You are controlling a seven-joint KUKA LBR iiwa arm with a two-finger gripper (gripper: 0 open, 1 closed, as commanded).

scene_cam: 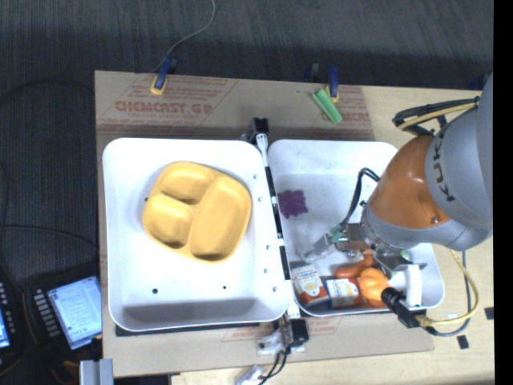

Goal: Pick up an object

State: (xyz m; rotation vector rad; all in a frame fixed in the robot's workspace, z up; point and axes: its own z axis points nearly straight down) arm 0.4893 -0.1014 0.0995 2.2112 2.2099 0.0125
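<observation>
Item: cluster of small objects in the near corner of the right white plastic bin (337,163), namely a round orange fruit-like ball (370,280), an orange-and-white carton (345,293), and a small white packet with a red-yellow label (307,281). All lie just below and beside the gripper (349,243), close together and touching one another.

Gripper: low in the right bin, over the cluster; whether the fingers stand apart or together cannot be told, the wrist covering them. Nothing is visibly held.

Further off from the fingers: a purple flat patch (292,203) on the bin floor, up and to the left. Well apart, in the left white plastic bin (120,215), a large yellow three-compartment foam tray (197,209).

Step judged: descent onto a pick. Next move calls for closing on one item, then lifting clear of its neighbours.
</observation>
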